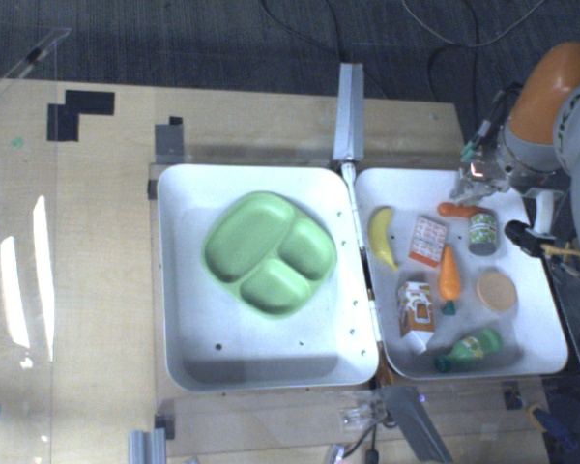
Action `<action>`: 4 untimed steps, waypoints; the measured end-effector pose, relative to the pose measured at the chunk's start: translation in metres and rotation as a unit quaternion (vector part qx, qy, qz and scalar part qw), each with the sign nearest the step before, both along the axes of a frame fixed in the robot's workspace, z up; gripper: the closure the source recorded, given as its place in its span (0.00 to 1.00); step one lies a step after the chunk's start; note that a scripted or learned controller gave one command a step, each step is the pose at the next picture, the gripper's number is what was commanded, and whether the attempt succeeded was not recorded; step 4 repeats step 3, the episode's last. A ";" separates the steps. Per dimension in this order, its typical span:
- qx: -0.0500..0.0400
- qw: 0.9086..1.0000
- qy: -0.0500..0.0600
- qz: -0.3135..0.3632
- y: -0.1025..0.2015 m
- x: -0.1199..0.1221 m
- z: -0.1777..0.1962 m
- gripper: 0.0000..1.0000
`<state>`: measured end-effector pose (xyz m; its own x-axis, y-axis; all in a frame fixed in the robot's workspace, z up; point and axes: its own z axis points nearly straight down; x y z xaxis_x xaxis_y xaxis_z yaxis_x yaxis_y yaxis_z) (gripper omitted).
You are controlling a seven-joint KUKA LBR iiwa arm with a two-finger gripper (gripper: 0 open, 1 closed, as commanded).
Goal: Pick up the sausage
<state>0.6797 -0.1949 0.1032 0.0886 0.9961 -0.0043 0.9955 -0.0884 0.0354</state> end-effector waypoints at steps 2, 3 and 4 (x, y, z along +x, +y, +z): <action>0.003 1.000 0.009 0.002 0.004 -0.004 -0.003 1.00; 0.003 0.999 0.014 0.044 0.077 -0.009 0.137 1.00; 0.003 0.999 0.014 0.044 0.077 -0.009 0.137 1.00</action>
